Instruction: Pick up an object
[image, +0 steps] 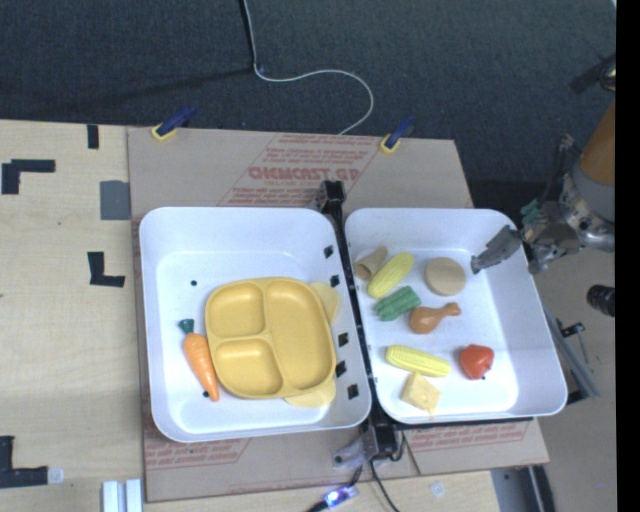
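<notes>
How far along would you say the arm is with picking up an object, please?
Nothing looks done: the gripper sits over the right bin's far right rim with nothing seen in it. In hand is only the approach. Left: descend, grasp and lift something, perhaps the nearby tan round piece or the red pepper, both lying in the bin.

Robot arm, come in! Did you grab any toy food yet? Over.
Gripper over right bin's far right rim, nothing held. Nearest: round tan bun, untouched. Nothing in the way.

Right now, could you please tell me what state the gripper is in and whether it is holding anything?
Gripper: over the right bin's upper right edge; open or shut cannot be told, and nothing is visibly held.
</notes>
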